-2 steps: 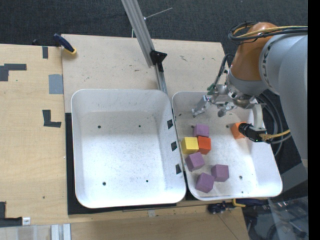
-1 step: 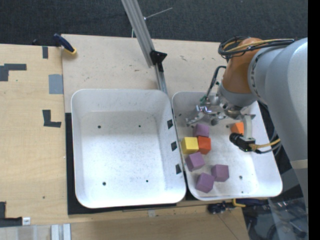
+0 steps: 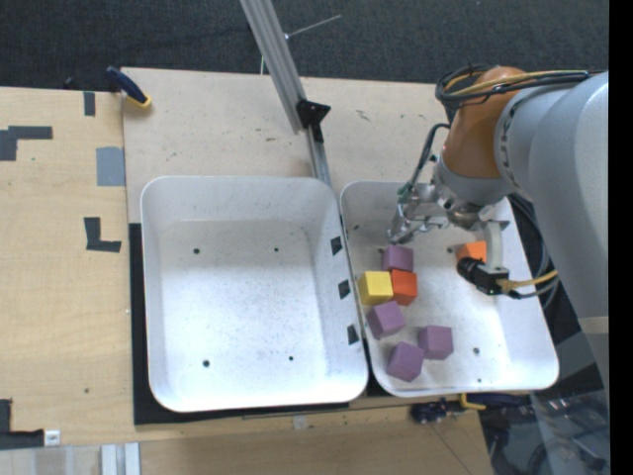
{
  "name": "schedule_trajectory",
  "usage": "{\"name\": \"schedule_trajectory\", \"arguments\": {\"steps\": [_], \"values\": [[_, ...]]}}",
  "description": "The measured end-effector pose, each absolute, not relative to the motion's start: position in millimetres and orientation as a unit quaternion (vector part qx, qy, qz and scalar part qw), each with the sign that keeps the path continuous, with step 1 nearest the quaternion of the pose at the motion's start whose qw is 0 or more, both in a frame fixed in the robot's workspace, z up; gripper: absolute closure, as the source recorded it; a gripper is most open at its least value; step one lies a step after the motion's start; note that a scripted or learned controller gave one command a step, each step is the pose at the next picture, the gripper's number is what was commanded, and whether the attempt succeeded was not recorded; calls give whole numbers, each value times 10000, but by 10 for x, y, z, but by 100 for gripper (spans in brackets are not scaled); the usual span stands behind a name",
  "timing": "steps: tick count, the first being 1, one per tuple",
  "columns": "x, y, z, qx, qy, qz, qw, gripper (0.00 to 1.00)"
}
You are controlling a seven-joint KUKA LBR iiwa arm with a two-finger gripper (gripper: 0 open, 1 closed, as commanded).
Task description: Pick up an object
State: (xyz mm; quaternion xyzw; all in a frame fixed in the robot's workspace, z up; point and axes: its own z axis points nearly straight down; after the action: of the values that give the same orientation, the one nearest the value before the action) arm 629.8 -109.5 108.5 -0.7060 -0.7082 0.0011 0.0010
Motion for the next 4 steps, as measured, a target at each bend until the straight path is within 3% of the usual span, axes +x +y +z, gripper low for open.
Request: {"name": "schedule_trajectory", "arguments": {"steps": [2,3,4], "values": [[6417,-1038,2202,-7062,-7080,-16,-19,100],[6417,-1039,2171,-7069,-7073,8,-1,100],[6224,-594,2285,-7055,-7087,3,9,100]]}}
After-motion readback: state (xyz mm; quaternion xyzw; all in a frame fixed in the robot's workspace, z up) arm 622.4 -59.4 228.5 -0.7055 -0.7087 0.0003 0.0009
